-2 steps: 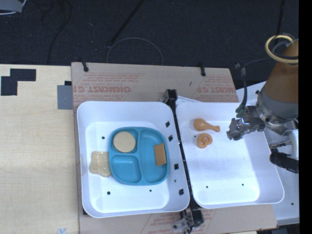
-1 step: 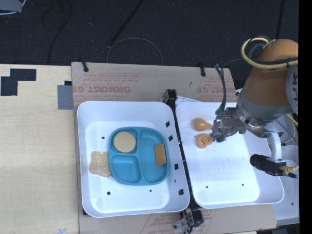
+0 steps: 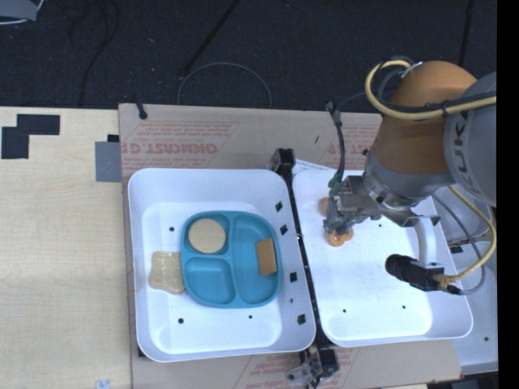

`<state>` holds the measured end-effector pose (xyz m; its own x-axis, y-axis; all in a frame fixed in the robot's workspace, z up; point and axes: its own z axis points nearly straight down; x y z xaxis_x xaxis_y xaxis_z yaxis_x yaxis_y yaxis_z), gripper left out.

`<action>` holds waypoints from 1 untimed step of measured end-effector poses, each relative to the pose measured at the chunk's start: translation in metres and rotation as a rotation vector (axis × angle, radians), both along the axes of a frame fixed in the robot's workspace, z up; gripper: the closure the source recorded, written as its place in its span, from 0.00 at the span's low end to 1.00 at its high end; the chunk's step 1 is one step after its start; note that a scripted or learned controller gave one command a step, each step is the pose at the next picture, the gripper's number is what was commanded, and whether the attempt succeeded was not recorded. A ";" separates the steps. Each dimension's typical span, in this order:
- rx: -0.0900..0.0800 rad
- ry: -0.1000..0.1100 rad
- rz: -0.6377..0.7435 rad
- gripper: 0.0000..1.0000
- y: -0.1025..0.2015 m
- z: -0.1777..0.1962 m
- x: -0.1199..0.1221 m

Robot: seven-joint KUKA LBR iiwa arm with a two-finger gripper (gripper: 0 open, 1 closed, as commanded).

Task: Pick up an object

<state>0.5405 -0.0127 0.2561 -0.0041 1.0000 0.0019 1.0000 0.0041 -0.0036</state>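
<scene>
Though partly hidden from above, sits on the floor of the right bin (image 3: 389,314), in its upper left part, near the wall shared with its neighbour — small orange object (image 3: 339,237), rounded and low. Directly over it, touching or very nearly so, the gripper (image 3: 339,217); cannot tell whether spread or pressed together, nor whether pinching anything. Behind that, reaching in from the right, the grey arm (image 3: 478,144) with its orange band (image 3: 418,128), bulking over the bin's upper right corner. Across the divide, in the left bin (image 3: 154,314), a blue tray (image 3: 219,286) with three compartments, lying a little right of the middle. Holds a round tan disc (image 3: 206,235) in the upper left compartment and a brown rectangular piece (image 3: 266,257) in the right one. Just beside the tray's left edge, touching it, a pale beige lump (image 3: 166,271) on the bin floor. Beneath both bins, a cardboard sheet (image 3: 211,140) with red print, and beneath that the pale wooden tabletop (image 3: 57,241), stretching off to the left. Beyond the far edge, dark floor (image 3: 268,23) with loose cables (image 3: 223,65).
</scene>
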 end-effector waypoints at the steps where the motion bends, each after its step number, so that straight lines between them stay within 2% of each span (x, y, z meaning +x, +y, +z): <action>1: -0.001 -0.001 0.000 1.00 0.047 0.000 0.010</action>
<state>0.5503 0.0345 0.2565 -0.0040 1.0000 0.0014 1.0000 0.0040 -0.0028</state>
